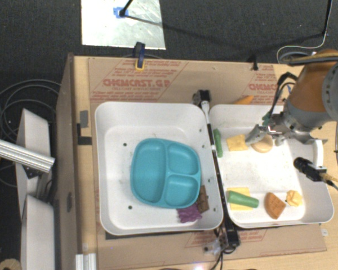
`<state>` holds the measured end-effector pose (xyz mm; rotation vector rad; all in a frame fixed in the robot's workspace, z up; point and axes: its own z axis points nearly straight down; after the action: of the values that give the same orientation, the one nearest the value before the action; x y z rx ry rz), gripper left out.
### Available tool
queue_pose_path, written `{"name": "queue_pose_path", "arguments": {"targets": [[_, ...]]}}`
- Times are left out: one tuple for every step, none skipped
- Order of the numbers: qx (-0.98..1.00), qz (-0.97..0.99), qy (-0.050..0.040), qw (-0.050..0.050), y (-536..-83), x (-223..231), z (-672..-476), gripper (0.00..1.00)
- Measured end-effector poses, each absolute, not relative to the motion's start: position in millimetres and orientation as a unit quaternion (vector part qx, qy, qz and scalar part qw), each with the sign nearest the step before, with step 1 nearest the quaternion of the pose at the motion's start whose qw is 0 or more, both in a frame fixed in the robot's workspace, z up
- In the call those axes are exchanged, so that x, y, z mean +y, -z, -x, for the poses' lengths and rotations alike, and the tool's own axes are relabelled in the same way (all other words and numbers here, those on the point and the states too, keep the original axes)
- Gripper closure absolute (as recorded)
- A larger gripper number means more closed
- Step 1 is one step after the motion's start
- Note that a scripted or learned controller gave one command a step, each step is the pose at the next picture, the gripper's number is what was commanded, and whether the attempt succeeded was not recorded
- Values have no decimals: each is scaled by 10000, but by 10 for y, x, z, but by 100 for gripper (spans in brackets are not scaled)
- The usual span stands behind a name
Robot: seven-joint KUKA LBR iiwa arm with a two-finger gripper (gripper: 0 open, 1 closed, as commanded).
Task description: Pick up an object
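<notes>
You see a pale tan, rounded food piece point(263, 146) lying in the right bin's point(281, 221) upper half.

Even overhead light, soft shadows; glare on the foil sheet point(124, 16); image slightly grainy, fairly sharp.

A robotics lab test cell. The bench point(158, 75) is a protective-paper-covered board on dark carpet point(34, 32). Loose cables point(11, 103) lie left of the bench; aluminium framing point(22, 153) stands beside them.
</notes>
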<state>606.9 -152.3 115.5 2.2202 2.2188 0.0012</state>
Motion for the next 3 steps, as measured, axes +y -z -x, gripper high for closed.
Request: {"name": "queue_pose_path", "arguments": {"targets": [[7068,-7074,8,1,-829,-1782,-5934,0],[7095,-7047,-24,37,-860,-1683,-6519,0],[7096,-7046,-19,34,-968,-1693,-6504,100]]}}
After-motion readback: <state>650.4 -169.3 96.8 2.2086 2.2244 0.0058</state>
